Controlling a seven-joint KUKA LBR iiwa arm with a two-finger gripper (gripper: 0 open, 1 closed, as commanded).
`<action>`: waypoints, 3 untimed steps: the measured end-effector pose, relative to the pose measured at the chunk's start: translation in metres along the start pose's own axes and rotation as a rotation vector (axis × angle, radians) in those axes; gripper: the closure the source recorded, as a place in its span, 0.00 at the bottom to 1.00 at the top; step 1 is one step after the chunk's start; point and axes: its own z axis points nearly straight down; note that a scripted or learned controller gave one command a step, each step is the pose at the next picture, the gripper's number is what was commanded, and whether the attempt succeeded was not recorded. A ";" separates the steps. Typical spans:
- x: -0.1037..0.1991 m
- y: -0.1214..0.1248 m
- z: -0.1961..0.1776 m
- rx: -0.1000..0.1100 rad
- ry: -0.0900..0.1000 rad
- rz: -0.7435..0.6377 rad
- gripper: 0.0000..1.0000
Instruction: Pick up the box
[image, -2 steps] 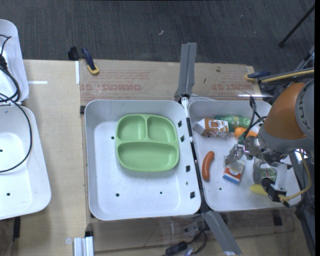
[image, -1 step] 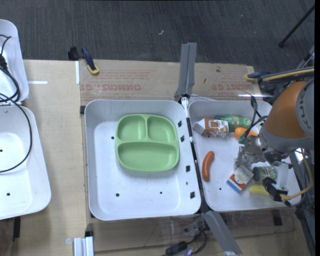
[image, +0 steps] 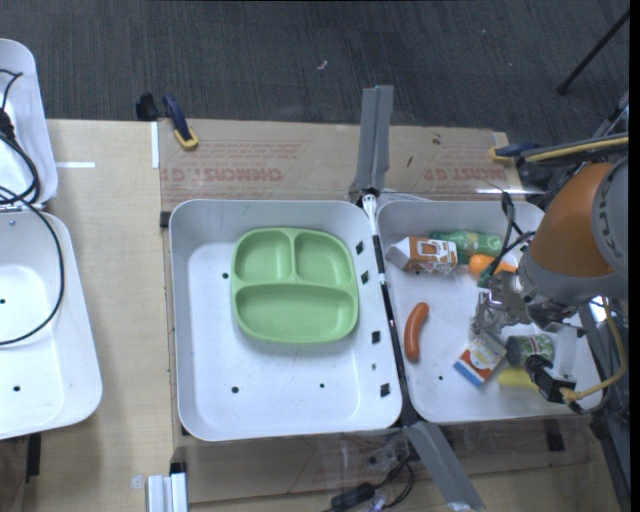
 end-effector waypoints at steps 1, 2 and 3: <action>0.021 -0.057 0.005 -0.006 0.001 0.060 0.00; 0.050 0.037 0.004 -0.008 -0.001 -0.016 0.00; 0.028 -0.038 -0.056 -0.012 -0.001 0.019 0.00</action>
